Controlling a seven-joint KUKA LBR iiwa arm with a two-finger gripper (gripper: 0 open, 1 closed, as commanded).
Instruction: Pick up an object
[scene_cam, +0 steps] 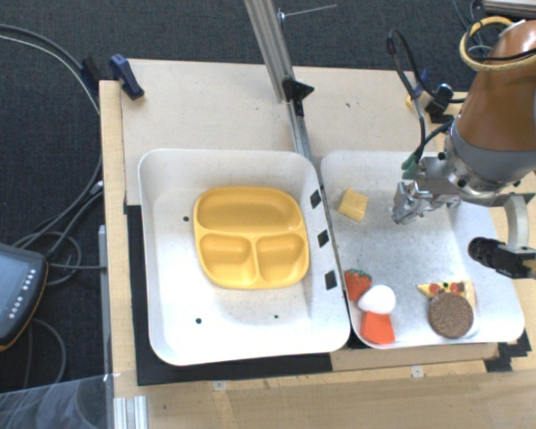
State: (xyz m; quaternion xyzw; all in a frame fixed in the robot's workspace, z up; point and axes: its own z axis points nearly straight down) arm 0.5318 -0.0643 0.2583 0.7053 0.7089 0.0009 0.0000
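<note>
My gripper hangs over the back of the right bin, its metal fingers pointing down with nothing seen between them. A pale yellow cheese cube lies to its left, near the bin's back left corner. Along the front of the right bin sit a red strawberry-like piece, a white egg, an orange carrot piece, a brown round cookie and a small pizza slice. A yellow divided plate rests in the left bin.
A metal pole rises from between the bins at the back. A blue clamp grips the bench's far left corner. Cables trail on the dark floor to the left, beside a tablet-like pendant.
</note>
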